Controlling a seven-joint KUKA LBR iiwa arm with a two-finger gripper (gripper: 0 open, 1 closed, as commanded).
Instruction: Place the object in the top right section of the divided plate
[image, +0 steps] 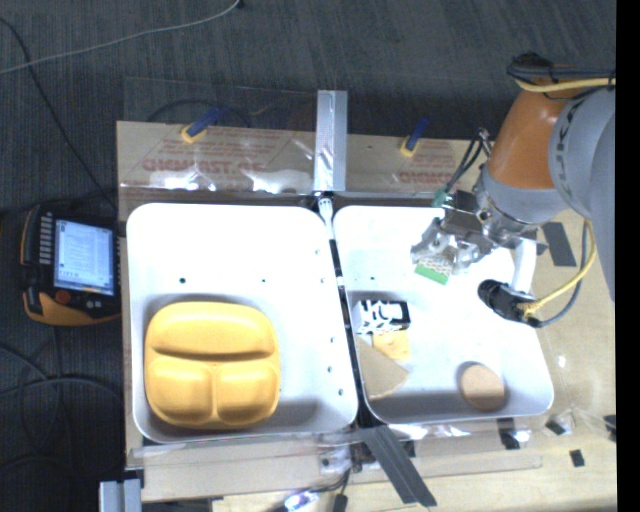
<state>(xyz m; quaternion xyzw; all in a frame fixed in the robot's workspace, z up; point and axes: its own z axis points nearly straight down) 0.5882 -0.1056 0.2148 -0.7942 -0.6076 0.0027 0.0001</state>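
fig. legend — overhead view, both bins. the divided plate (212, 362) is yellow, sits in the lower part of the left bin (160, 235), one wide section toward the back and two smaller ones toward the front. which item is "the object" is not marked; candidates all lie in the right bin (540, 355): a tan rounded piece (481, 384) near the front right corner, a black-and-white patterned item (381, 314) just beside the centre divider, w/ a yellowish wedge (393, 346) touching its front edge, and a brownish flat piece (378, 372) below that. the gripper (447, 250) hangs over the back of the right bin, w/ a small green-and-white bit (432, 269) at its lower edge; whether that bit is gripped or merely lies beneath cannot be told, nor how far the gripper is open. step in hand, as judged: the pick stage, w/ nothing yet at the plate. next move calls for a secure hold on one item, a lift clear of the raised rim btwn bins, then travel left to the plate's far right portion. obstacles: the centre rim, and the crowding of the three items near it. around: a teach pendant (72, 262) left of the bench, clamps and plastic sheet at the back edge.
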